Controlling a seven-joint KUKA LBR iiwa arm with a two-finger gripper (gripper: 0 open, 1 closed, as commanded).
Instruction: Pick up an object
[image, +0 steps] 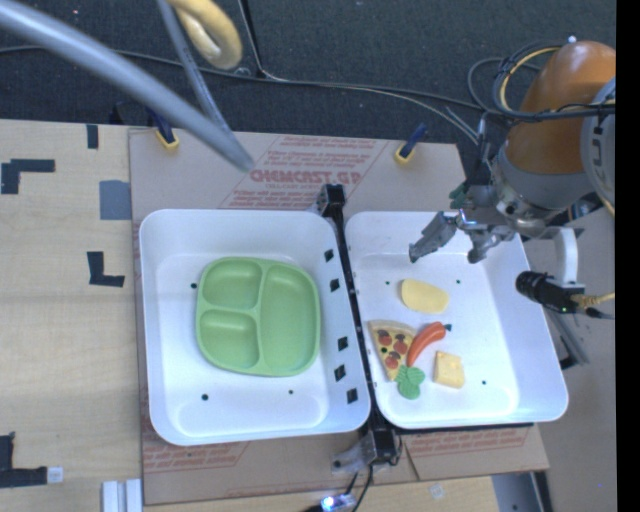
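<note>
My gripper (455, 244) hangs over the far part of the right bin (520, 330), its two grey fingers spread apart with nothing between them. Just below it lies a yellow oval piece (424, 296). Nearer the front of that bin sit a pizza slice (390, 346), a red chili pepper (427, 340), a green broccoli piece (409, 381) and a yellow cheese wedge (449, 370).
The left bin (165, 250) holds a green divided plate (258, 315). A black divider (342, 290) with clips runs between the bins. Cables and the arm's orange band (565, 75) fill the upper right; a grey pole (120, 70) crosses the upper left.
</note>
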